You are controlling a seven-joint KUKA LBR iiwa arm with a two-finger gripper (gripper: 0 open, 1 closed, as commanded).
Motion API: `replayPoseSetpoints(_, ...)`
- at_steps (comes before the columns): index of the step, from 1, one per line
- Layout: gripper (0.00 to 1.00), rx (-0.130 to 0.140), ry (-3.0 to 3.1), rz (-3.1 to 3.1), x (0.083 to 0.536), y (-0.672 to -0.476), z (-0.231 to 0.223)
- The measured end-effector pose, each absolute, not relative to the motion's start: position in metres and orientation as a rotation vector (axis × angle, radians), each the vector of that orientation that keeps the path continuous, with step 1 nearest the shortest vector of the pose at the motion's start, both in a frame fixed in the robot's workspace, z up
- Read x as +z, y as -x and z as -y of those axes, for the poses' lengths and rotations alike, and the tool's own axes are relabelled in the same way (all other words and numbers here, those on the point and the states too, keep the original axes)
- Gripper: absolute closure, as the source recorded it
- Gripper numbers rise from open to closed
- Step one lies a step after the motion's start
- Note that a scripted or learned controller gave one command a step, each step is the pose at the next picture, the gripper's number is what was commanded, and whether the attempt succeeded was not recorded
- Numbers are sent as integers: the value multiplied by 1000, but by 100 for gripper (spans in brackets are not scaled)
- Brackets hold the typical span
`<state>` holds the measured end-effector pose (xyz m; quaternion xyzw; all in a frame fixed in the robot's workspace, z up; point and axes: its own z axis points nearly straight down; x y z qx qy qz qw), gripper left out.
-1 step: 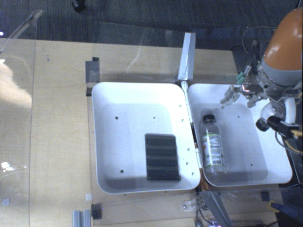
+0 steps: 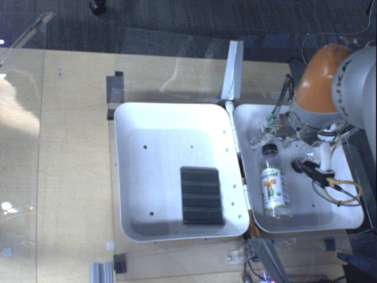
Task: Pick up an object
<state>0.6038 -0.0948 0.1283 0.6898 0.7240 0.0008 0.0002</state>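
Camera view, single frame: grey KUKA arm with orange band [image 2: 330,81] reaches in from the right and hangs over the right-hand shallow white bin [image 2: 344,220]; the left-hand shallow white bin [image 2: 147,128] sits just beside it, rims touching. Left bin holds a black ribbed rectangular block [image 2: 201,196] lying flat toward its near edge. Right bin holds a clear plastic bottle with an orange-and-green label [image 2: 274,188], on its side, dark cap pointing toward the far wall. Two-finger gripper [image 2: 272,135] is low over the far part of the right bin, just beyond the bottle's cap; opening of the gripper cannot be read against the cable clutter, and nothing is visibly held. Judgement: approach step, grasp not yet made. Next move likely calls for shifting toward the near side, centring over the bottle body and aligning across its long axis before closing.
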Motion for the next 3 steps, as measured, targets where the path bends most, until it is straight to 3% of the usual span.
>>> replayPoseSetpoints(1, 0, 13, -2014, -2396, 90, -560, 105)
replayPoseSetpoints(2, 100, 21, -2010, -2393, 101, -563, 103)
replayPoseSetpoints(3, 100, 6, -1716, -2627, 185, -593, 80)
